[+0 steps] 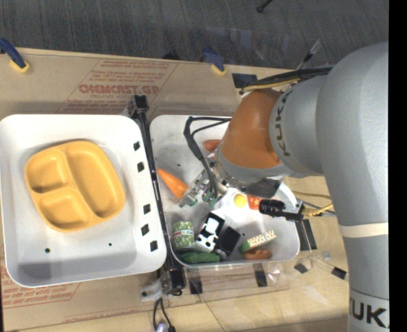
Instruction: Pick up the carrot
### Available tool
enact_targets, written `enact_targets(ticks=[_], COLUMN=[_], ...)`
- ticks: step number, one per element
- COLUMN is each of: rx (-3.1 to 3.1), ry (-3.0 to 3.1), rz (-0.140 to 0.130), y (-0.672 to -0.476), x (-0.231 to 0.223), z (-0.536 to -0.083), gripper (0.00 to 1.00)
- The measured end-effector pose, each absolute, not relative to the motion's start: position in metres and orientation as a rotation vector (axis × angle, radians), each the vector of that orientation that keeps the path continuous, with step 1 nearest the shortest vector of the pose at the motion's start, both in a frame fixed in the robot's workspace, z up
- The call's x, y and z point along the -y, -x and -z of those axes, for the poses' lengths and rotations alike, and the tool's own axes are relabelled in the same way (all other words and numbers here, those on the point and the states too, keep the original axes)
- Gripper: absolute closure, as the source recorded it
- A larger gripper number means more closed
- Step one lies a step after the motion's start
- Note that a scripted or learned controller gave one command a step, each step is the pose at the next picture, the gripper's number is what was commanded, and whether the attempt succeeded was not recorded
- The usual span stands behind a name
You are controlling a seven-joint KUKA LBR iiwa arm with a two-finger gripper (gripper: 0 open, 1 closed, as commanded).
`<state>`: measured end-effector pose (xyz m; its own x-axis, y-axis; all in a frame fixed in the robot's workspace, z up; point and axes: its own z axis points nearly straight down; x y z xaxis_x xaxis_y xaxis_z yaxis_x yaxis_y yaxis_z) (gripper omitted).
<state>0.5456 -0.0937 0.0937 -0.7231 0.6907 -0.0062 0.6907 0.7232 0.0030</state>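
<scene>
Pincer (202,185) low in the right bin (163,133), its grip state impossible to tell, carrot (171,181) lying just left of it, green can (183,233) and black-and-white block (214,235) below it, yellow divided tray (73,184) far left.

A thick, smooth grey arm (352,151) is seen, built from rounded cylindrical segments. A glossy orange band (253,133) wraps the segment above the wrist. Dark "KUKA" lettering (279,126) is printed beside the band and again lower on the arm. Black cables (193,135) are looped from the wrist, and a pale seam ring (363,230) circles the lower segment.
</scene>
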Motion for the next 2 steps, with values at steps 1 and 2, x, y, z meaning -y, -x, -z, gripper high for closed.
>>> enact_targets(ticks=[1,2], rx=[-2.912,-2.921], ry=[-1.155,-1.138], rz=[-0.002,-0.011], y=[-0.547,-0.596], x=[0.093,-0.016], z=[-0.104,-0.196], gripper=[1.00,1.00])
